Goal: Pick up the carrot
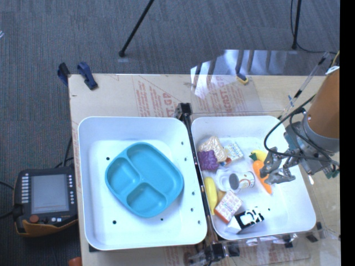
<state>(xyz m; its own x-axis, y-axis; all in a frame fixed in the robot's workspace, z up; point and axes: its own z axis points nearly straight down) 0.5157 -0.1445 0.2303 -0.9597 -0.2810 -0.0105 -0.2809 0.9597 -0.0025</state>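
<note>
The carrot (258,165) is orange and lies in the right bin (288,212), right of the centre, running from upper left to lower right. My gripper (275,170) is low over its middle and hides that part. An orange end pokes out below the gripper and another above left. The grey arm with its orange band comes in from the right edge.
Packed left of the carrot are a small can (242,180), a banana (211,188), a purple bunch (208,160), a netted bag (212,145), a white packet (233,150), an orange carton (228,205) and a black-and-white box (249,218). A blue divided plate (144,179) lies in the left bin (91,148).
</note>
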